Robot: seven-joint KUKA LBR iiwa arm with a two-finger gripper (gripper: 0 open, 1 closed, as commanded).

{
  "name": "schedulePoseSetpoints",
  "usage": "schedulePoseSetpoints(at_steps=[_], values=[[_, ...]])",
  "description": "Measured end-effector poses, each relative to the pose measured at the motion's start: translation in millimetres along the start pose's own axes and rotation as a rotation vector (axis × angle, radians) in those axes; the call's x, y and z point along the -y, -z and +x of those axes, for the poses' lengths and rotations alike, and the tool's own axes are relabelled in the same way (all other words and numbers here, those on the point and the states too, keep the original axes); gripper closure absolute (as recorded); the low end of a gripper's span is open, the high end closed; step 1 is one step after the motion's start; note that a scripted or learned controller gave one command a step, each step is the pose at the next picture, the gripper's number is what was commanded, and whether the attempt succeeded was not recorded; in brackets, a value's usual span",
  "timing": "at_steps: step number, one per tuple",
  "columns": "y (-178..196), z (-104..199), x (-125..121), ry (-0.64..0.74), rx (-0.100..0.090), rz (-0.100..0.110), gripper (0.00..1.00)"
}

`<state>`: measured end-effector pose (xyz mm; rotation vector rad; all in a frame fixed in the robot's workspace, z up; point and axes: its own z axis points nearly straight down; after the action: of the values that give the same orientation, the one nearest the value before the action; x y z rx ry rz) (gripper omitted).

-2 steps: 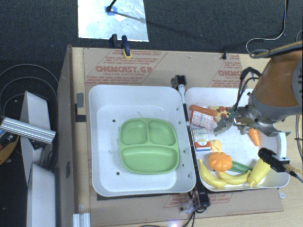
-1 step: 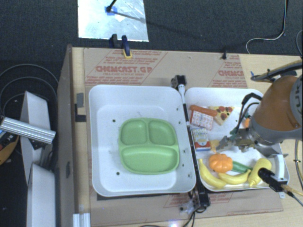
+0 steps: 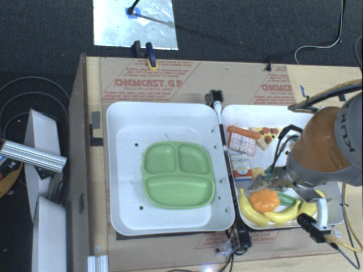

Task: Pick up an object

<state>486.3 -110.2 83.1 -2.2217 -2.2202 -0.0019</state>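
A: What is biggest in the scene?

B: The counter, a brown board with red lettering, carrying 2 white bins side by side. The left bin sits well to the left of the hand and holds a green divided plate with 3 compartments. The right bin is the one the hand hangs over.

A: And the arm?

B: The grey arm with its orange band reaches in from the right and covers much of the right bin's far side, above and to the right of the hand.

A: Is the hand gripping anything?

B: I cannot tell. It is dark and small against the clutter, so how wide it stands is unclear, and nothing is plainly caught in it.

A: What lies around it?

B: Just below it is an orange round fruit, resting on 2 yellow bananas that curve along the bin's near edge. Left of the hand lies a small printed box. Above and left is a red and white packet, and beside that a pizza-slice toy.
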Motion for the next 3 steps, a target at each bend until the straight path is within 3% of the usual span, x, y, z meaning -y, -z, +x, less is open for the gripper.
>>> schedulePoseSetpoints(at_steps=[1,2,3], values=[[3.1,0.2,-147.0,0.009,0.003,-0.012,0.00],[1.2,-13.9,-181.0,0.010,-0.003,0.017,0.00],[53.5,-37.7,-130.9,-0.001,0.004,-0.003,0.00]])
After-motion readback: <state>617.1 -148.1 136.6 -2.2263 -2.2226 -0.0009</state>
